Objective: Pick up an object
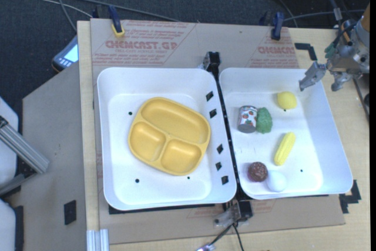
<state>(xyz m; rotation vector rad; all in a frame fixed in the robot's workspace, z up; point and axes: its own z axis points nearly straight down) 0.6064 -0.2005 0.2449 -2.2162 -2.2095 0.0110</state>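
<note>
The left bin point(111, 144) holds a yellow divided tray point(169, 135). The right bin point(335, 144) holds the candidate objects: a small can point(247, 119) touching a green item point(264, 120), a dark red ball point(257, 171), a white item point(276, 181), a corn cob point(284, 147) and a lemon point(286, 100). The gripper point(325, 76) hovers at the bin's far right edge, fingers spread, holding nothing. Current step: approach. The next move likely requires positioning above one object, then descending.

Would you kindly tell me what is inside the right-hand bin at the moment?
The right bin holds a lemon, a small can touching a green item, a corn cob, a dark red ball and a white object. Nothing looks covered.
</note>
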